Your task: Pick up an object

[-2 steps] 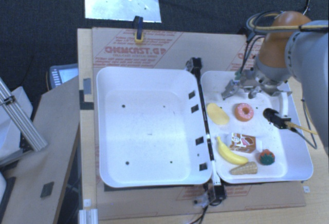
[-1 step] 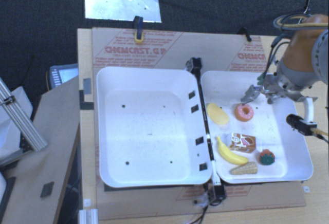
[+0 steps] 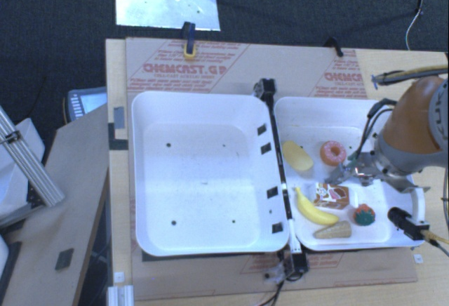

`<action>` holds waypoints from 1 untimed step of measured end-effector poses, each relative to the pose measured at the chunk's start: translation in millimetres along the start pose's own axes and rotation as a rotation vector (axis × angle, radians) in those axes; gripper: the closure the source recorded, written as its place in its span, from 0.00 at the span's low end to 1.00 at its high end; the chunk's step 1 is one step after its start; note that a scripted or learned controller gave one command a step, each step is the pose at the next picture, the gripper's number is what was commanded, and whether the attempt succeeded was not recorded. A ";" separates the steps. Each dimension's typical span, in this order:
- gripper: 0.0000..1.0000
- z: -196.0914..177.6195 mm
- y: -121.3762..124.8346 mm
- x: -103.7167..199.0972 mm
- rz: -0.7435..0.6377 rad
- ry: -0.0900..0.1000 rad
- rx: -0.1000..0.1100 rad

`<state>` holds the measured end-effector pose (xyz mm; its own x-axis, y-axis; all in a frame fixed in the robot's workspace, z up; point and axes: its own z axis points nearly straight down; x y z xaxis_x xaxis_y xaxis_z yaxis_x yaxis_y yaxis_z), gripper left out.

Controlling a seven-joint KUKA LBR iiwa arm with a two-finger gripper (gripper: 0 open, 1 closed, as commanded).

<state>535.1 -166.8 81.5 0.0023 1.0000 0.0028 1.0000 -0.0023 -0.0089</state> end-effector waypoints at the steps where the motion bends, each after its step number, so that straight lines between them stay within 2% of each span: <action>1: 0.00 -4.6 51.6 -36.4 -0.006 -0.007 -0.016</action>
<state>586.6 -203.3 85.6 -0.0041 1.0000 -0.0037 1.0000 0.0042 0.0067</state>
